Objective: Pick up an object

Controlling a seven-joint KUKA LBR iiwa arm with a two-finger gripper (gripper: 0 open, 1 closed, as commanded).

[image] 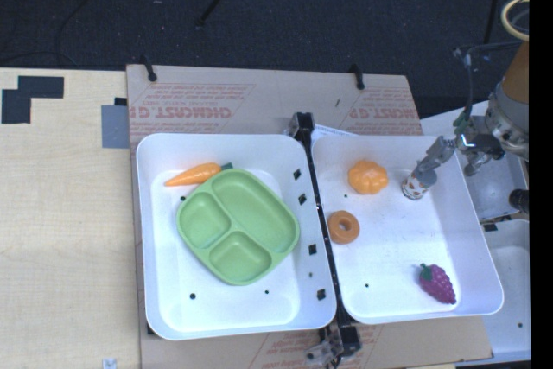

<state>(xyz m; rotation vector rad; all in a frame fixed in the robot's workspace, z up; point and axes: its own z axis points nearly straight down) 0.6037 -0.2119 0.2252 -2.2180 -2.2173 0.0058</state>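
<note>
So you've got the two white bins side by side on the bench. The left bin (160,272) has a green divided plate (238,225) sitting roughly in the middle, tilted a bit on the diagonal, with an orange carrot (193,174) just off its upper-left edge, close to touching it or maybe just barely apart.

The right bin (471,272) is where your arm is. You'll see three loose things in there: an orange round fruit (369,177) near the top, an orange ring-shaped doughnut (344,227) below it and closer to the divider, and a bunch of purple grapes (438,283) down in the lower right corner, well apart from the other two.

The gripper (416,185) comes in from the right and is sitting low over the upper part of the right bin, just beside the orange fruit on its right side, not on it. Honestly the tip is small and blurry from up here, so I can't tell how the hand is set. Nothing is visibly in it, and all three items are lying on the bin floor.
</note>
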